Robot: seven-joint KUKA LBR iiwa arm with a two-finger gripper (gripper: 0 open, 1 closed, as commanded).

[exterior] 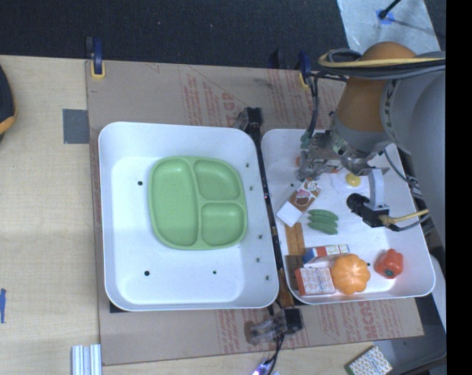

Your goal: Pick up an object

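Orange pumpkin (351,274) at the right bin's (408,291) near edge, hand (323,158) at the far end.
From the hand, a small brown-and-white packet (302,198) lies just nearward, the green pods (323,220) beyond it; whether the hand grips anything, I cannot tell.

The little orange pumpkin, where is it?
In the camera view, the orange pumpkin sits near the front edge of the right bin, between the small cartons and the red pepper.

Small brown-and-white packet (302,198) lies tilted in right bin (423,287).
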